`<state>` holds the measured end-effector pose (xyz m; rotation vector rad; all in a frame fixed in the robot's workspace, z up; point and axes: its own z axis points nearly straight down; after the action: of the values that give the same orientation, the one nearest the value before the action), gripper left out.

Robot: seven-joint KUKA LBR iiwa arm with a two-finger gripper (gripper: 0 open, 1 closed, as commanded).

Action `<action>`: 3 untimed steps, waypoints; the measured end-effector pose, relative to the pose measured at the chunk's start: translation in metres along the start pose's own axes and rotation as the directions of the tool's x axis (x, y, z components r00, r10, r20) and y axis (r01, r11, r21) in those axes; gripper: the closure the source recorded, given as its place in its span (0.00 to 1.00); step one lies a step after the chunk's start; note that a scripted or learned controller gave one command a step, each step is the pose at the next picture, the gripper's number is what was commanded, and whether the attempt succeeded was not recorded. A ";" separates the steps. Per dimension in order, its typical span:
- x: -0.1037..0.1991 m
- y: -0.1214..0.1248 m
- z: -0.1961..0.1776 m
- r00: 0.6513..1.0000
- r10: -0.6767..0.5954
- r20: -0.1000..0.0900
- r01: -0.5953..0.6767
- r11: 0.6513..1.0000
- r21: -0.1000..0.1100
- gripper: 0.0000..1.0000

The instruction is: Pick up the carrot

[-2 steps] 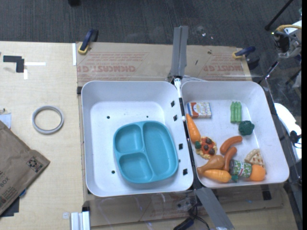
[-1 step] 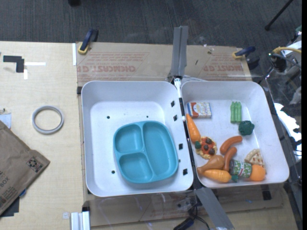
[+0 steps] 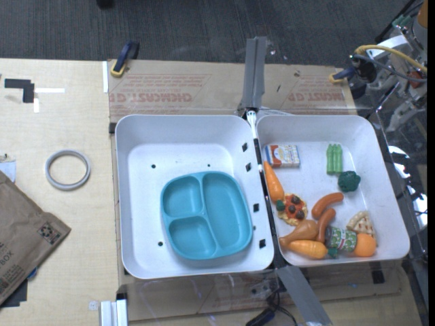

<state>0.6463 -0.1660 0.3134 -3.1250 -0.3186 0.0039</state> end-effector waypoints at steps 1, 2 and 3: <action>0.005 -0.002 0.014 1.000 -0.014 0.002 0.014 1.000 0.001 0.00; 0.005 -0.004 0.029 1.000 0.002 0.002 -0.002 1.000 0.001 0.00; 0.005 0.002 0.015 1.000 0.003 0.000 -0.003 1.000 0.000 0.00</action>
<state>0.6511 -0.1669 0.2987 -3.1254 -0.3141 0.0046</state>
